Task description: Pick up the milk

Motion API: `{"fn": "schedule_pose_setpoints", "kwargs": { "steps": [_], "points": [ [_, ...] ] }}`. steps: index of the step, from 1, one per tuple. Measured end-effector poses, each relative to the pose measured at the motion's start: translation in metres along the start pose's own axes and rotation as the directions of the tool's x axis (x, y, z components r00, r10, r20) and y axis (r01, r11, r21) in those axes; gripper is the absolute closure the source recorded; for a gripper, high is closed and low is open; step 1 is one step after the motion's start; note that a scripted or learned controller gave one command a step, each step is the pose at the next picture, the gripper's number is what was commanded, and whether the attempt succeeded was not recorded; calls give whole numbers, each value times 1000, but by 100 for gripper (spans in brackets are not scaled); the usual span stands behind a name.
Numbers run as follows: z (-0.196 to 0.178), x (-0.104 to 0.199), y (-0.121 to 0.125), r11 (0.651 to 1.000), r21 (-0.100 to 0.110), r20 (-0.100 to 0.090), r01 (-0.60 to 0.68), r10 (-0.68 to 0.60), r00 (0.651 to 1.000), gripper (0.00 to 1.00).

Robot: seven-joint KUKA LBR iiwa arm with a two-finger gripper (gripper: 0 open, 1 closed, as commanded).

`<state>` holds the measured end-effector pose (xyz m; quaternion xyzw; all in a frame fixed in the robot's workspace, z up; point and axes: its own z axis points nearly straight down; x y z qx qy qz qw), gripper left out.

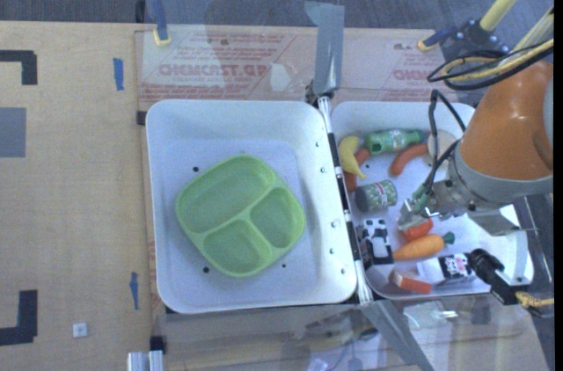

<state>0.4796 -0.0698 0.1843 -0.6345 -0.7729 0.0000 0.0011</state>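
The milk [376,239] is a small black-and-white carton lying near the left wall of the right bin [519,259], toward the front. My gripper [420,207] hangs low over the middle of that bin, to the right of the carton and a little behind it, just above a red toy vegetable [419,229]. The carton lies apart from the gripper, with nothing on it. The grey wrist and the orange band [508,130] cover the bin's right rear part.
Around the milk lie a grey can [378,194], a banana [350,154], a green bottle [394,139], a carrot [418,248], a hot dog [410,281] and a white packet [452,265]. The left bin [176,132] holds a green divided plate [239,214].
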Motion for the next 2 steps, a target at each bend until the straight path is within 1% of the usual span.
{"fn": "schedule_pose_setpoints", "kwargs": {
  "steps": [1, 2],
  "points": [
    [-26, 36, 8, 926, -4, 4, 378, -378, 926, 100],
    [-14, 46, 9, 976, 0, 0, 218, -218, 976, 100]
  ]
}}
